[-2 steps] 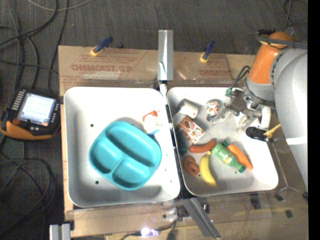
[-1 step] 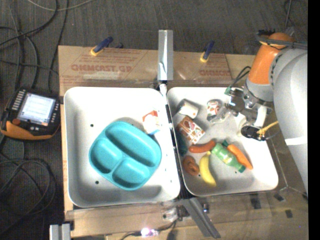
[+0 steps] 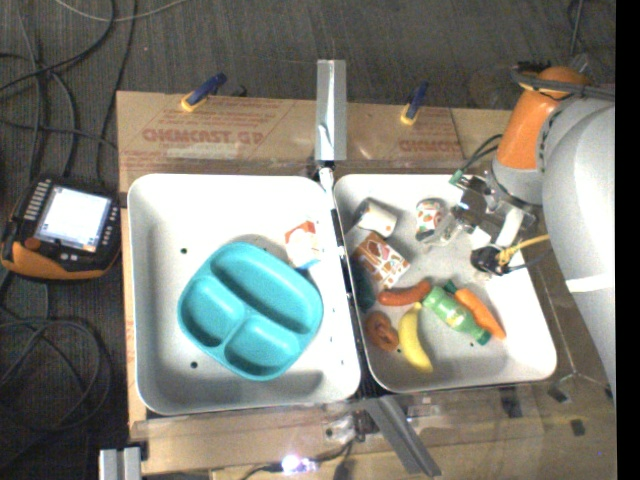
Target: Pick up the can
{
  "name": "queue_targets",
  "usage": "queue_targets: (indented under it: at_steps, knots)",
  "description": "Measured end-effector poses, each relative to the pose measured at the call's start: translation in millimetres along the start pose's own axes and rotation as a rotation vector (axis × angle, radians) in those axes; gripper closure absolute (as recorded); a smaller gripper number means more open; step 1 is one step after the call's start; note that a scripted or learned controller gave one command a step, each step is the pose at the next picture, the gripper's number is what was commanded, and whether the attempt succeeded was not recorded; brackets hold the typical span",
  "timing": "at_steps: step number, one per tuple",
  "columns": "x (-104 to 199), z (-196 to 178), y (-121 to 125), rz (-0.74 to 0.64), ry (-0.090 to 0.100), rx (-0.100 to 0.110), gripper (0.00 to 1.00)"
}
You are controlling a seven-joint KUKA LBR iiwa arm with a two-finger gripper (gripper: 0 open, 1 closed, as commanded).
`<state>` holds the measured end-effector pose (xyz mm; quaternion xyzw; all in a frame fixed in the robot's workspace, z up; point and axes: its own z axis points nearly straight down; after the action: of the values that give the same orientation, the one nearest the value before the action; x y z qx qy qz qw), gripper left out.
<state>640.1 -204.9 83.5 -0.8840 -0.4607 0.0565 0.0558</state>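
A small silvery can (image 3: 374,216) lies on its side in the back left part of the right bin (image 3: 535,353). To its right sits a white round container with red markings (image 3: 430,217). My gripper (image 3: 455,218) hangs low at the back of the right bin, right next to that white container and about a hand's width right of the silvery can. The grey arm with its orange band (image 3: 525,133) comes in from the right edge.
The right bin also holds a patterned carton (image 3: 381,259), a sausage (image 3: 403,293), a brown donut (image 3: 381,330), a banana (image 3: 413,341), a green bottle (image 3: 453,313) and a carrot (image 3: 481,311). In the left bin (image 3: 150,268) lie a teal divided plate (image 3: 250,311) and a small carton (image 3: 303,244).
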Motion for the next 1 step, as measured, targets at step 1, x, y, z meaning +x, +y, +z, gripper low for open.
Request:
queue_targets:
  at_steps: [1]
  knots:
    - [-6.4, 2.8, 2.3, 0.238, 0.0, 0.002, 0.0]
